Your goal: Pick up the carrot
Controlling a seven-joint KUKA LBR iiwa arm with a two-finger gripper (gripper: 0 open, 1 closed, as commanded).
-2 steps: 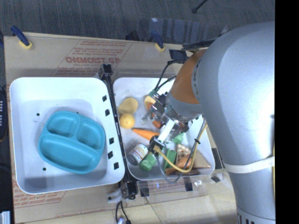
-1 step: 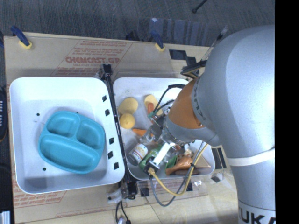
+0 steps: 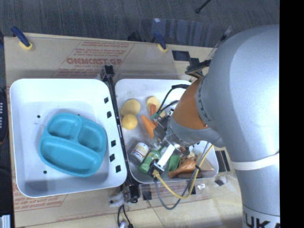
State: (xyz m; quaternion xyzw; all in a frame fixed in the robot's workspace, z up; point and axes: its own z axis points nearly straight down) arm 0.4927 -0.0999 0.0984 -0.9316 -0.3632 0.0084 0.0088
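Note:
The carrot (image 3: 148, 126) is a small orange stick lying in the middle of the right bin (image 3: 137, 87), just right of a yellow round fruit (image 3: 129, 122). My gripper (image 3: 160, 144) hangs low in that bin, directly to the right of and slightly below the carrot, under the arm's orange band (image 3: 190, 110). The wrist body and its cables hide the gripper's tip, and the carrot lies beside it, apart from it.
The right bin also holds a second yellow fruit (image 3: 130, 106), a pale slice over another orange piece (image 3: 152, 106), a small can (image 3: 140, 151), a green object (image 3: 147, 162) and a brown-orange item (image 3: 185, 166). A blue divided plate (image 3: 72, 143) lies in the left bin (image 3: 23, 127).

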